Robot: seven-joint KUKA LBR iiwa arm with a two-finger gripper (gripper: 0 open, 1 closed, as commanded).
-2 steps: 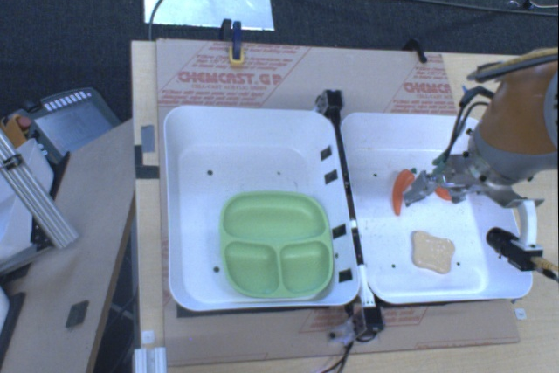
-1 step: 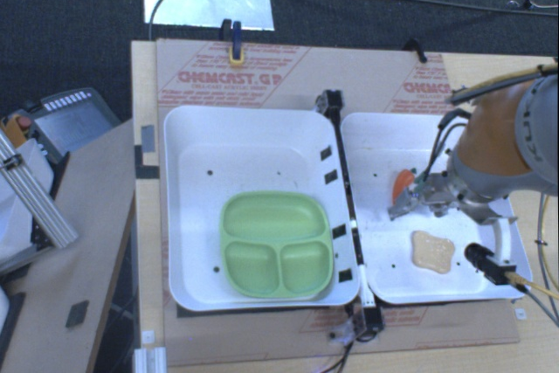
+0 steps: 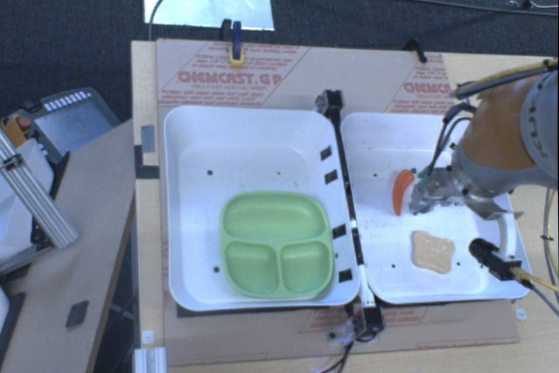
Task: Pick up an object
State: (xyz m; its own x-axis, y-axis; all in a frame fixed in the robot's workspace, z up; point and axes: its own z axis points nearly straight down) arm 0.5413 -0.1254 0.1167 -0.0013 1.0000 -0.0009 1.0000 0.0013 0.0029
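Observation:
An orange carrot-like piece (image 3: 401, 190) lies in the right bin (image 3: 376, 144), near its middle. A pale beige flat piece (image 3: 433, 252) lies nearer the front of the same bin. My gripper (image 3: 420, 197) hangs low over the right bin, just right of the orange piece and touching or nearly touching it. The arm with its orange band (image 3: 502, 131) reaches in from the right and hides the bin's right side.
The left bin (image 3: 188, 188) holds a green three-compartment plate (image 3: 277, 244) at its front. A black divider strip (image 3: 342, 196) runs between the two bins. A cardboard sheet (image 3: 262, 70) lies under both bins.

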